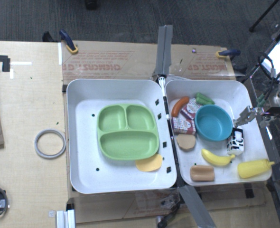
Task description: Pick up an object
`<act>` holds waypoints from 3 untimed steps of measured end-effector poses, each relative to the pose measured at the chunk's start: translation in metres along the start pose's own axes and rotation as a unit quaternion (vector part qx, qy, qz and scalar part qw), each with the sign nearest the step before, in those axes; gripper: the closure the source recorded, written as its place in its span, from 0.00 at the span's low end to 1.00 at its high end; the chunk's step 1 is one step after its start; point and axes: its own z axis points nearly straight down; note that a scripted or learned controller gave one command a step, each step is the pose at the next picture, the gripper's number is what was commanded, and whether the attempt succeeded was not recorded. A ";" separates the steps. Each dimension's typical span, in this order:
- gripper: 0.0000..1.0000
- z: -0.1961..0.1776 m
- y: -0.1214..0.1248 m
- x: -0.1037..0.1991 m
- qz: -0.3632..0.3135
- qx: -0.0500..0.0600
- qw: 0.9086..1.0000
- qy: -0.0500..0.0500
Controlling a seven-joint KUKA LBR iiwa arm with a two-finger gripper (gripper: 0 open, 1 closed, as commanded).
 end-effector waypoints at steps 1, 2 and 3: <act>0.00 0.132 0.038 -0.013 0.172 0.000 0.985 0.000; 0.00 0.155 0.011 -0.012 0.134 0.000 0.991 0.001; 0.00 0.075 0.084 0.000 0.057 -0.002 0.998 -0.001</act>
